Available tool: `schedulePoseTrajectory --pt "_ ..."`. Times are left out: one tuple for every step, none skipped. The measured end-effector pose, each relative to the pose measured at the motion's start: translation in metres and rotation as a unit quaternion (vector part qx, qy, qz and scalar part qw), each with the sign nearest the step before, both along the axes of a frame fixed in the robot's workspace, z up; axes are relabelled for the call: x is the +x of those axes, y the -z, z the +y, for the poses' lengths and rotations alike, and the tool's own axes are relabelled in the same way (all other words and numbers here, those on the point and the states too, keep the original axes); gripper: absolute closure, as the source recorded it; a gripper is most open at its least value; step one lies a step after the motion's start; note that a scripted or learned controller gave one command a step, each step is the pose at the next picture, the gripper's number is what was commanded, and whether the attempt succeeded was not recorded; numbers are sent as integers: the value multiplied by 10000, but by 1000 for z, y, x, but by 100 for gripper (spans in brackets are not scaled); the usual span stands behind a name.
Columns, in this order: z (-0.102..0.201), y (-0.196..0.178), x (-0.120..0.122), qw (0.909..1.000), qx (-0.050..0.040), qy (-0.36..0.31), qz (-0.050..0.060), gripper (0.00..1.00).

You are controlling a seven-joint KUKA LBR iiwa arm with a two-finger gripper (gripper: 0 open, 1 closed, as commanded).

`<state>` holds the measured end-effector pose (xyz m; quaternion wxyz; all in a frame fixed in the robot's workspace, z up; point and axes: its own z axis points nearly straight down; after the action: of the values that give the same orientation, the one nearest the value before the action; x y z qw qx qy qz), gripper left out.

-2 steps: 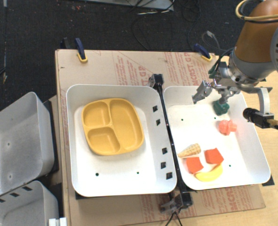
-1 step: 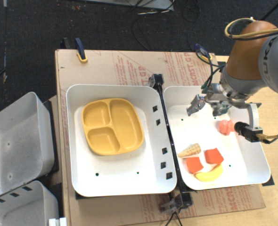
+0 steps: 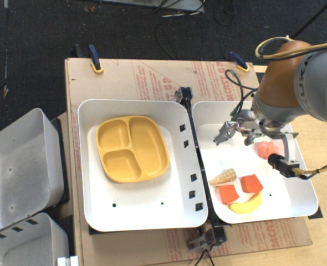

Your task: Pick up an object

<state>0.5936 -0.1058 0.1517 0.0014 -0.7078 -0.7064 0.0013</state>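
Trouble looks likely: gripper [image 3: 225, 134] hangs over the right bin's [image 3: 302, 204] bare floor, fingers spread and holding nothing. The pink object [image 3: 267, 147], orange blocks [image 3: 240, 189], and banana [image 3: 246, 205] lie nearer me; closing here grabs air.

right bin [image 3: 302, 204]: front crowded by cone [image 3: 223, 177], two orange blocks [image 3: 240, 189], banana [image 3: 248, 205] | rear-left floor left open | left bin [image 3: 86, 165]: centre taken by yellow plate [image 3: 132, 148]

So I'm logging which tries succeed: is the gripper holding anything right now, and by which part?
Nothing is held. The gripper hangs above bare floor of the right bin, its fingers spread with nothing between them, apart from the pink object.
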Motion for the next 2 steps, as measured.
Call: schedulePoseTrajectory --pt "1 53 -1 10000 2 0 -1 0" --pt "1 40 1 10000 -2 4 -23 100"
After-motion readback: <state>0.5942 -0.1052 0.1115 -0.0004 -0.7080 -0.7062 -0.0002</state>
